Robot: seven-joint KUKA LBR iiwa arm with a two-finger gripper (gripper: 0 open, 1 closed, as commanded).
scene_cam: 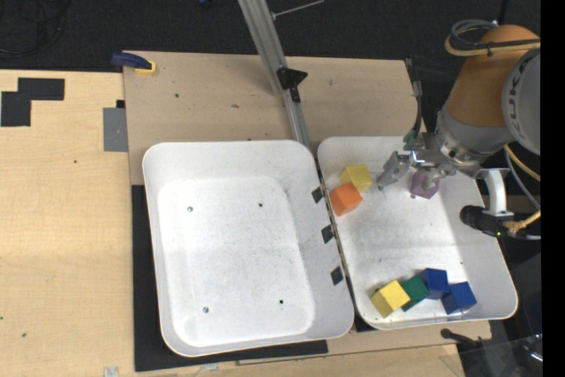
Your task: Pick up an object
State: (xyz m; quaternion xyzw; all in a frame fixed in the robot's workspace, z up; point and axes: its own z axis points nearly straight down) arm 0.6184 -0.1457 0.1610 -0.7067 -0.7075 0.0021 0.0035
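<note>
My gripper [408,174] hangs over the upper part of the right bin [402,234], its fingers spread open with nothing between them. A purple block [425,184] sits just right of the fingers, under the wrist. A yellow block [357,177] and an orange block [345,198] lie to the gripper's left near the bin's left wall. At the bin's near edge lie a yellow block [388,297], a green block [413,289] and two blue blocks [436,280] [459,297].
The left bin [231,243] sits beside the right one, with black clips [326,232] along the shared wall. A slanted aluminium rail [265,31] rises behind the bins. The arm's orange band [485,84] stands at the right.
</note>
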